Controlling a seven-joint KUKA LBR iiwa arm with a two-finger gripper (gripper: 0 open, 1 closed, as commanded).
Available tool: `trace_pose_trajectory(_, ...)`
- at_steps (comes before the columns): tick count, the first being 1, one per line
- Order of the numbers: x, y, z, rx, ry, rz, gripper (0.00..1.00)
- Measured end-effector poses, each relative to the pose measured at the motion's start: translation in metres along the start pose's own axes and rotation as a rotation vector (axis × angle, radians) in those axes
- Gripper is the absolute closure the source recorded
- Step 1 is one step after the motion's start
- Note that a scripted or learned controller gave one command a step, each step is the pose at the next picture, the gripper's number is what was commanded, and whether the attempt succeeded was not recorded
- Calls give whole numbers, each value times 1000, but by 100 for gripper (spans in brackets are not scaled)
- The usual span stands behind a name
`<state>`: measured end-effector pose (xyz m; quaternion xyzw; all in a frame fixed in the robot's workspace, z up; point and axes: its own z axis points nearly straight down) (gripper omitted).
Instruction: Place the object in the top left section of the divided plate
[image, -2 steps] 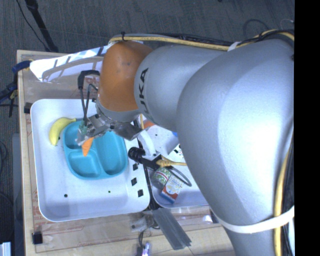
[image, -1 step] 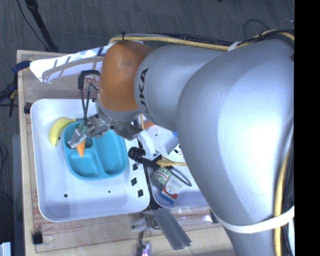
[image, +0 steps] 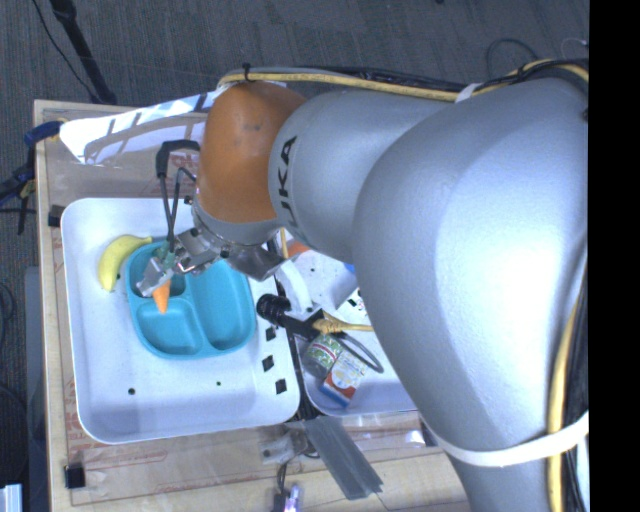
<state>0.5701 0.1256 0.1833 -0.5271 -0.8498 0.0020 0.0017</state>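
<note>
Fingers (image: 160, 268) pinch the top of the little orange carrot-shaped piece (image: 161, 297), dangling it over the blue divided plate (image: 225, 320) at its upper-left section, beside the banana (image: 114, 260), and it looks light, stiff, slick plastic, so gripping its thicker end seems safest.

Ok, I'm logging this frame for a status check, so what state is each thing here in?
gripper: low over the plate's upper left section, at the orange piece.
orange piece: at the gripper's tip, over that section; held or released, cannot tell.
blue divided plate: flat in the left bin.
banana: lying beside the plate's left rim.
packet: lying in the right bin, close under the arm.
</note>
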Motion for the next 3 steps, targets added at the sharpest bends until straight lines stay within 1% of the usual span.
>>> trace_pose_trajectory(3,0,0,0,0,0,0,0)
